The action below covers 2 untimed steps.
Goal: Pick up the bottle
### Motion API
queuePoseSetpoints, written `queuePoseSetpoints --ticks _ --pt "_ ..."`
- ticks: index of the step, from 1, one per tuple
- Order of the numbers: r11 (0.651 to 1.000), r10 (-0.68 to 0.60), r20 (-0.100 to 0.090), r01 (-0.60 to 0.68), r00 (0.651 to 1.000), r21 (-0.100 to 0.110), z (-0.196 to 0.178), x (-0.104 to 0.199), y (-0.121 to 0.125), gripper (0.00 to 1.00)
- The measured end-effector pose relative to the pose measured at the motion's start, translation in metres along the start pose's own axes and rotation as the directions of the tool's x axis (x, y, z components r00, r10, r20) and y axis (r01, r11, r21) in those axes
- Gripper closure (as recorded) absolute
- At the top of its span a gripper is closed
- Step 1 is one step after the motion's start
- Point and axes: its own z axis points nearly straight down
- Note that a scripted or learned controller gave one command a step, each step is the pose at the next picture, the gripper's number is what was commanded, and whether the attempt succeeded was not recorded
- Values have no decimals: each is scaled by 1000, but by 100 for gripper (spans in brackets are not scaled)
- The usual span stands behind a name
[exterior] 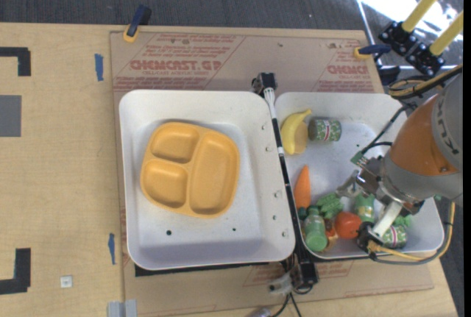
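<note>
Overhead slanted view of a bench covered with light particle board, on which lies a brown cardboard sheet (243, 58) printed in red lettering and held by clamps at its far edge; beyond the bench, dark ribbed flooring with a bright sunlit patch at upper right. Two shallow white bins with rounded corners sit side by side on the cardboard. The left bin (140, 234) contains a smooth, glossy yellow-orange tray (190, 168) moulded into three compartments. The right bin (346, 139) contains a curved yellow banana (294, 130) near its far left corner, a small can (324, 129) with a green label lying just beside it, an orange carrot (302, 187) along the left wall, and a cluster of green and red items at the near side. The green bottle (315, 229) lies in this cluster, near the front left corner. The gripper (377, 227) is lowered into the cluster, right of the bottle; whether it is open or closed cannot be determined.
</note>
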Motion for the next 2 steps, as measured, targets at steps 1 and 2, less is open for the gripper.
queuePoseSetpoints --ticks 1,2 --pt "1000 2 3 -2 1000 0 -10 -2 1 100" --pt "997 -79 -3 79 997 17 -136 -4 3 100"
